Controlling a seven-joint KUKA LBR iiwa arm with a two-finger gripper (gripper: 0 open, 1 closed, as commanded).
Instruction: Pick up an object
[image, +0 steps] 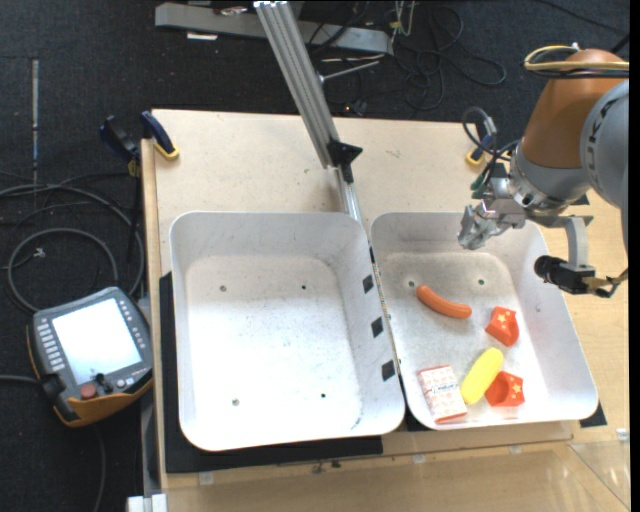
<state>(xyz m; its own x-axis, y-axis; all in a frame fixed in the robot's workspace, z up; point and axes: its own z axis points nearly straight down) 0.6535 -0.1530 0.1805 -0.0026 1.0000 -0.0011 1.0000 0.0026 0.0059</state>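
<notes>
Gripper (474, 233) hangs over far edge of right bin (572, 352), above bin floor, nothing visibly between its tips; whether tool is apart or together, cannot tell at this size.

Candidates all in right bin: orange sausage (443, 301) nearest gripper, mid-bin; red piece (502, 325) just right of it; yellow piece (482, 373), second red piece (506, 390) and small carton (441, 392) clustered at near edge.

Left bin (200, 300) bare. Judgement: arm staged high to choose target; sausage lies apart, likely easiest.

right bin (560, 330): far half open | toys (480, 365) crowd near half
</notes>
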